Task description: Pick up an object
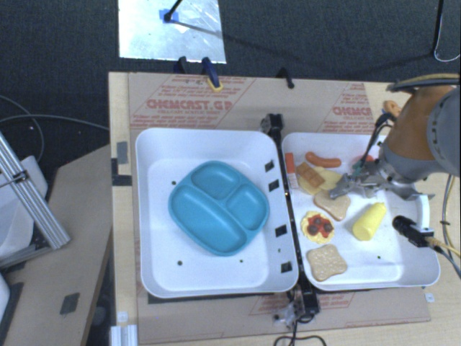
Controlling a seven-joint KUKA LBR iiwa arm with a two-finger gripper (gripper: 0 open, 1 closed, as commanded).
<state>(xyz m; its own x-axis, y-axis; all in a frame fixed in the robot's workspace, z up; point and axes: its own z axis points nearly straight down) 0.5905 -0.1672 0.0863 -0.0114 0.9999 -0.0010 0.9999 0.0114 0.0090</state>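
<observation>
The bench has 2 white bins side by side. The left bin (155, 215) holds a blue tray (218, 206) with 3 parts in it. The right bin (410, 265) holds play food, and the arm (421, 135) reaches in over this bin from the right.

The gripper (344, 190) is low over the right bin, and its dark tip points to the left. It sits right at the top edge of a slice of toast (333, 205), and it looks like it is touching it or just above it. I cannot tell how the claw is set, because it is small and dark here, and nothing can be seen caught in it.

The toast is the food nearest the claw, so it is likely the thing to pick up. It lies just below and a little left of the tip. Its long side runs from upper left to lower right. So the claw has only a very short way to go, mostly down.

Other food lies close by. A cracker (310, 176) is just left of the tip and a sausage (323, 160) is above that. A small pizza (319, 226) sits just below the toast. A yellow piece (368, 220) lies to the right of the toast, and another bread slice (326, 262) is near the front. The claw could bump the cracker or the pizza if it goes down a bit off.
</observation>
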